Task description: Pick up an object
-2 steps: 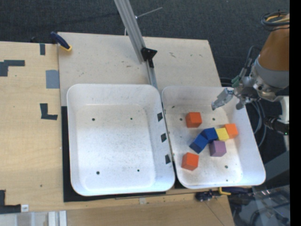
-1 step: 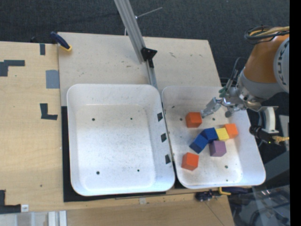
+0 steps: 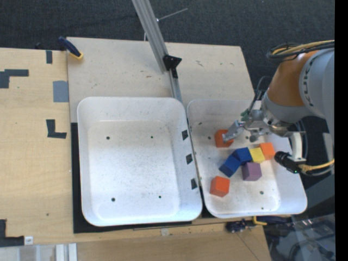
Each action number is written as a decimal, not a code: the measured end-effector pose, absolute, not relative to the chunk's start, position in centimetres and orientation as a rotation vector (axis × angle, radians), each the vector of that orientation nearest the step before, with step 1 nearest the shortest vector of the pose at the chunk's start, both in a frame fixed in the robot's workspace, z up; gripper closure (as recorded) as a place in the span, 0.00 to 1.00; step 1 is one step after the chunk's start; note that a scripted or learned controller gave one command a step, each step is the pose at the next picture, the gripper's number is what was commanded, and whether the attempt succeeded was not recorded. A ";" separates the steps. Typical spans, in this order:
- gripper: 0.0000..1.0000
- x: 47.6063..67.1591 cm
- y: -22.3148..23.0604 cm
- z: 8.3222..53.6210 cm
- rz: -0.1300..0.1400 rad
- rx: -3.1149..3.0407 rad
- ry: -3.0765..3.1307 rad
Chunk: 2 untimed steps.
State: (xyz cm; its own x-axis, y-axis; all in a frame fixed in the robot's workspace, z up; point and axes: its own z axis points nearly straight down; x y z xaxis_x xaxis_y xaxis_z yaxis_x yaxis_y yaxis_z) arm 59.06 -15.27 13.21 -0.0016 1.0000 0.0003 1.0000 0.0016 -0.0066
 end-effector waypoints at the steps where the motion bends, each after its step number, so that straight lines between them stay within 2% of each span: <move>1: 1.00 59.2 -15.3 14.5 0.002 -2.218 -2.222; 2: 1.00 59.5 -14.4 20.5 -0.005 -2.221 -2.227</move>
State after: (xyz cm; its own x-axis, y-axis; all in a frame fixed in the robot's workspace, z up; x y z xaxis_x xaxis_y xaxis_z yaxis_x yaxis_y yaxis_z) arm 59.47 -14.36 20.46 -0.0026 1.0000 -0.0006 1.0000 0.0026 0.0048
